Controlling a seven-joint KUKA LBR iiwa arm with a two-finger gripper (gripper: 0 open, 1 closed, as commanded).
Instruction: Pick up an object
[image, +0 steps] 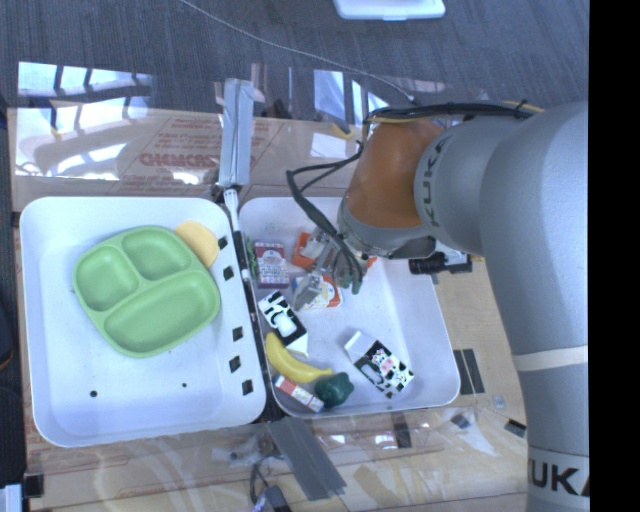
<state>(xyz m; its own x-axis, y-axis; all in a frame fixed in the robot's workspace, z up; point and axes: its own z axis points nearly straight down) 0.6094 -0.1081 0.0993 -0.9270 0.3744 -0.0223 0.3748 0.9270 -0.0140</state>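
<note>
My gripper (335, 272) hangs low over the back middle of the right bin (425, 330), its dark fingers pointing down and left among small items. A white and orange packet (318, 293) lies right under the fingertips, and an orange piece (303, 250) sits just behind them. A small dark red box (269, 264) lies to the left. Nearer the front are a black and white carton (283, 316), a yellow banana (295, 363), a dark green toy (336, 389) and a cow-patterned box (385, 369).
The left bin (60, 400) holds a green divided plate (148, 288) with a yellow piece (199, 241) at its back right corner. A black hinge strip (238, 300) runs between the bins. The grey arm fills the right side above the bin.
</note>
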